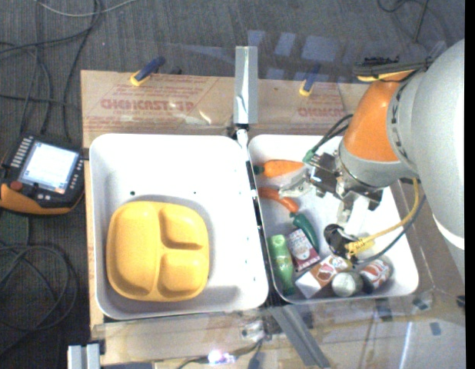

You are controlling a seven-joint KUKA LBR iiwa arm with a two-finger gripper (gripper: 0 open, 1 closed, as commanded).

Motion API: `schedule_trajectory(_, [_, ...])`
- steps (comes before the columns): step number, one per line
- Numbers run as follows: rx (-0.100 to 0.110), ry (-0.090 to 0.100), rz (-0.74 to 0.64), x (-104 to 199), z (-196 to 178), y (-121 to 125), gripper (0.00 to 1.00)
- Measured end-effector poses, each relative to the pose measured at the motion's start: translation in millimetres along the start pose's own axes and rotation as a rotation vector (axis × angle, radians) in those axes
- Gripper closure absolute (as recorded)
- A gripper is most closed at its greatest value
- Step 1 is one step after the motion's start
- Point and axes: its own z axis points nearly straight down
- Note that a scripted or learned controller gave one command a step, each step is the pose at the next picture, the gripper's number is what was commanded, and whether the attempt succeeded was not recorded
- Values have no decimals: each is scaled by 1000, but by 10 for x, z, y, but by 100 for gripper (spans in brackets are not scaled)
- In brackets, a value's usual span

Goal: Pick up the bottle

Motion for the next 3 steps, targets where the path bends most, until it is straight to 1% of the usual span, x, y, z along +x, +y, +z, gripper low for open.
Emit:
schedule_trajectory(1, [-1,-3,101,-308,-35,822,0])
schedule_trajectory(2, [-9,5,23,-313,941,266,0])
schedule_trajectory(3, [-11,2,24,-332,844,277,100])
